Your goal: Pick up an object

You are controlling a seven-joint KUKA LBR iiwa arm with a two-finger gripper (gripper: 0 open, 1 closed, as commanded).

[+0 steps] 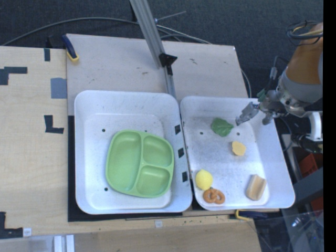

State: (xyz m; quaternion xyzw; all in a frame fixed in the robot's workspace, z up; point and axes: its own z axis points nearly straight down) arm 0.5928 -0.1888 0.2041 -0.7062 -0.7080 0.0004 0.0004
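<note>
Green leaf (222, 126) sits near the top of the right bin (273, 156), closest thing to the gripper (245, 114), so I'd guess it's lining up on that. Next it needs to drop down over it. Can't tell how the gripper's set, and it's holding nothing.

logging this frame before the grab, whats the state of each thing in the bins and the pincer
green divided plate: flat in left bin, nothing on it
green leaf: loose in right bin, beside pincer
yellow chunk: loose, untouched
yellow ball: loose, next to pretzel
pretzel: flat
bread piece: loose
pincer: holding nothing
</note>
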